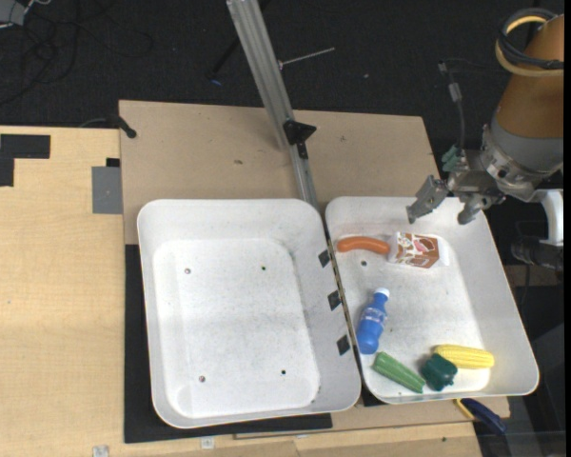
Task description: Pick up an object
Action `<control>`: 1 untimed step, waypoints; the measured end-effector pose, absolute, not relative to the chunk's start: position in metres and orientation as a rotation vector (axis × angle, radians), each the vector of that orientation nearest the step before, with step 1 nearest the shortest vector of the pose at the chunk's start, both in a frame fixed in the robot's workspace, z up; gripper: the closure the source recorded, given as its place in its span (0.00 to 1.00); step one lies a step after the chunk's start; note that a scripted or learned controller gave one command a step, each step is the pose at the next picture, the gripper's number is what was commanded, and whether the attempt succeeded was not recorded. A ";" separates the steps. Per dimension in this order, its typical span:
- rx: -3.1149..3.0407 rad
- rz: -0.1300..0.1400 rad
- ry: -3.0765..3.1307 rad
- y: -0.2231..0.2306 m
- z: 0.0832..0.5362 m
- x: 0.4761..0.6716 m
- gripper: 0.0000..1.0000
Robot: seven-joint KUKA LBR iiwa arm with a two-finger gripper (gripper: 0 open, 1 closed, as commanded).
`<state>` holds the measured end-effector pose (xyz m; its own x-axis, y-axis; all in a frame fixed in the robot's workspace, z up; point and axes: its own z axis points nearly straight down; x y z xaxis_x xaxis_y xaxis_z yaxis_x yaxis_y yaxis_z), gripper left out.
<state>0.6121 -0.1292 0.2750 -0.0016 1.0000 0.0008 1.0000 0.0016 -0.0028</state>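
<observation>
1. A brown board [219, 150] covers the bench and carries two shallow white bins side by side; a slanted aluminium rail [266, 74] runs down from the top of the camera view toward the seam between them.
2. The left bin [171, 227] shows a bare speckled floor with a few small dark dots.
3. The right bin [509, 322] holds all the loose objects, gathered along its near and middle parts.
4. The grey arm with its orange band [533, 84] reaches in from the right, its wrist above the far right corner of the right bin.
5. The gripper [451, 205] hangs over the bin's far edge with its two fingers spread apart and nothing between them.
6. A blue bottle [372, 322] with a white cap lies near the bin's left wall.
7. A red-and-white carton [417, 249] lies just below the gripper, apart from it.
8. An orange sausage [362, 246] lies just left of the carton.
9. A yellow corn cob [464, 356] rests at the near right corner.
10. A green pepper [398, 371] lies near the front wall.
11. A dark green block [439, 372] sits between pepper and corn, touching the corn.
</observation>
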 end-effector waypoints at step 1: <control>-2.219 0.002 -2.221 -0.129 0.275 0.612 0.00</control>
<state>0.6121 -0.1293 0.2750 -0.0008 1.0000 0.0008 1.0000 0.0008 -0.0026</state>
